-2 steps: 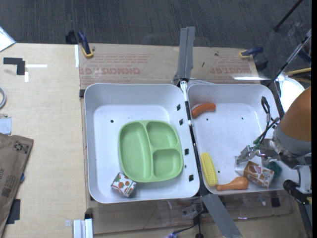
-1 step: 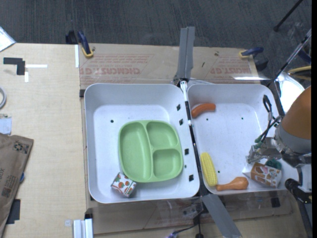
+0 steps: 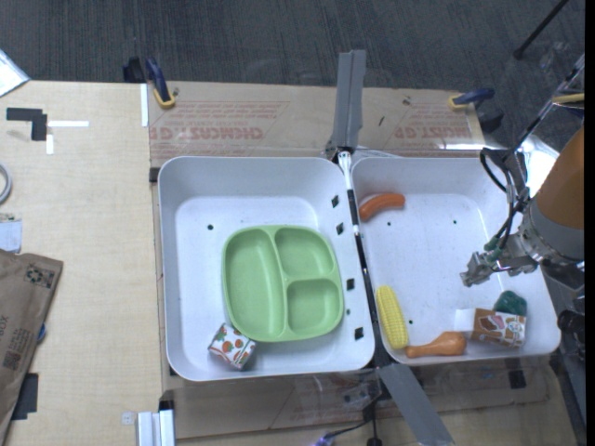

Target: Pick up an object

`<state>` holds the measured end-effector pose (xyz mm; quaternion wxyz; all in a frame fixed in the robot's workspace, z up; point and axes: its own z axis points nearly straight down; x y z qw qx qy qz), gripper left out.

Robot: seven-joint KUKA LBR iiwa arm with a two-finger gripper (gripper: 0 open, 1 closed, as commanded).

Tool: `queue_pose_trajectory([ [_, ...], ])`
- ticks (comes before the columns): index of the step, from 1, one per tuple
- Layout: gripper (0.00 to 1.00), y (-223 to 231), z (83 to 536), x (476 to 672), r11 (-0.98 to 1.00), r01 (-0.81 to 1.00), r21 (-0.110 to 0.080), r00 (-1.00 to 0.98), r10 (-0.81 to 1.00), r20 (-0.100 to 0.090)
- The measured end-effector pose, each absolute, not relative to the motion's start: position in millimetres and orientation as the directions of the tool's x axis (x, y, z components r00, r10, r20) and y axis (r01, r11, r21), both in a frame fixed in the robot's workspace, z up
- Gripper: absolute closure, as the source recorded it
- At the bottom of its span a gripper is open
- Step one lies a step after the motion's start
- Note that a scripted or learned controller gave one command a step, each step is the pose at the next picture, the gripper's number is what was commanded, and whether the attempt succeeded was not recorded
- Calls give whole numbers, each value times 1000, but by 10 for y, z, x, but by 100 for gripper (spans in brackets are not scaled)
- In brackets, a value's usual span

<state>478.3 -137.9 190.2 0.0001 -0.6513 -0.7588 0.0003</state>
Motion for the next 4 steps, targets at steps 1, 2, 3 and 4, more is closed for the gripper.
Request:
queue_pose_trajectory([
  [1,100,-979,945,4771,136,991,-2,-136,991,0],
  [2,100,-308,1911,5595,62,998,-2,-62,998,-2],
  [3,100,233,1902,5420,-148,989,-5,148,989,-3],
  [4,100,60,2180,4773,-43,999,-4,43,999,-2],
])
